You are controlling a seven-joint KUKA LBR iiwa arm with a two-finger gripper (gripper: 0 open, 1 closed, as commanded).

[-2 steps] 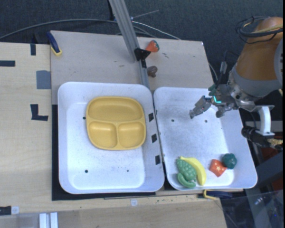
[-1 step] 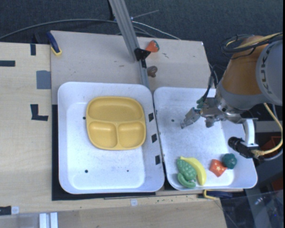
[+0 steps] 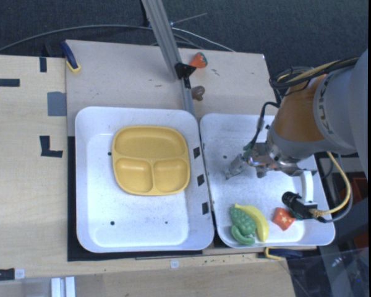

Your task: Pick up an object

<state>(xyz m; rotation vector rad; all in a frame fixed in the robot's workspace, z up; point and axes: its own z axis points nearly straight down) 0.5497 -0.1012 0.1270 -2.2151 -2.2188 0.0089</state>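
2 white bins on worktop (image 3: 130,73). Left bin (image 3: 93,228): 1 yellow 3-section tray (image 3: 151,159). Right bin (image 3: 226,135): 3 objs along near edge, green toy (image 3: 241,225) touching banana (image 3: 257,218), red piece (image 3: 282,218) just to their right. Pincer (image 3: 247,164) over right bin's middle, apart from all 3, nothing seen in it; open/clenched can't tell. Grey pole (image 3: 164,30) slants over worktop behind bins. Partial "KU" on arm (image 3: 309,113).

Robot arm (image 3: 334,113): bulky grey housing with a broad orange band (image 3: 297,113) above the wrist, dark lettering on the grey shell, black and yellow cables (image 3: 340,184) looped alongside, metallic wrist fittings.
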